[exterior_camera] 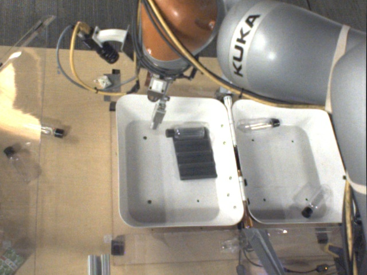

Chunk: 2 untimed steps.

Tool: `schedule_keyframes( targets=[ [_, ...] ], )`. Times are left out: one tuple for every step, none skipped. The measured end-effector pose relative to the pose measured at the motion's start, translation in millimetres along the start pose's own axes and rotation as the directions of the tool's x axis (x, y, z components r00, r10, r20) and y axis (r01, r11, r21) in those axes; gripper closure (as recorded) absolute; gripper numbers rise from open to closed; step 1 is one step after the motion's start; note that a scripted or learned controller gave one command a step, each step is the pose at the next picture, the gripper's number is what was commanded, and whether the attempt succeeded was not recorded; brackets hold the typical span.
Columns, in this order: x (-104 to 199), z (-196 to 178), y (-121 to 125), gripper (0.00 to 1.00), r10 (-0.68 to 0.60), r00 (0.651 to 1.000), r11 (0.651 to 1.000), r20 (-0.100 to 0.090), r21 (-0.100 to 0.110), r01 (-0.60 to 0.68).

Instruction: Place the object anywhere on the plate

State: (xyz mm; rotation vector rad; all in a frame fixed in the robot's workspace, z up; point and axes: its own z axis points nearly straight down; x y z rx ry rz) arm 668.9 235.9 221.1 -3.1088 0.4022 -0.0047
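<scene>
From where I stand the pincer hangs low over the back left part of the left bin, a slim pale tip pointing down and a little tilted; I cannot tell whether it is spread or pressed together, since it reads as a single narrow sliver from this angle, and I see nothing caught in it. Just beside it to the right, lying along the top edge of the plate, is the object, a small clear vial with a dark cap at its left end; it rests on or against the plate's back edge, though whether it sits fully on it is hard to judge. The plate is a dark ribbed rectangle, slightly skewed, near the middle of the left bin. In the right bin a second clear vial lies near the back wall with its dark cap to the right, and a third vial sits toward the front right corner, cap nearest me. Out on the bench to the left lie two more small vials, faint against a glare. The arm looms across the top, its orange band hiding the wrist and much of the bench behind the bins, and yellow cables loop beside it.
</scene>
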Motion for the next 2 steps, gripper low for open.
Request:
schedule_keyframes(
  targets=[
    [-16.0, 121.4, 4.8, 0.00, 0.073, 0.997, 0.997, 0.003, -0.002, -0.073],
    [-15.2, 108.6, 2.6, 1.00, 0.075, 0.997, 0.997, 0.001, 0.005, -0.075]
  ],
)
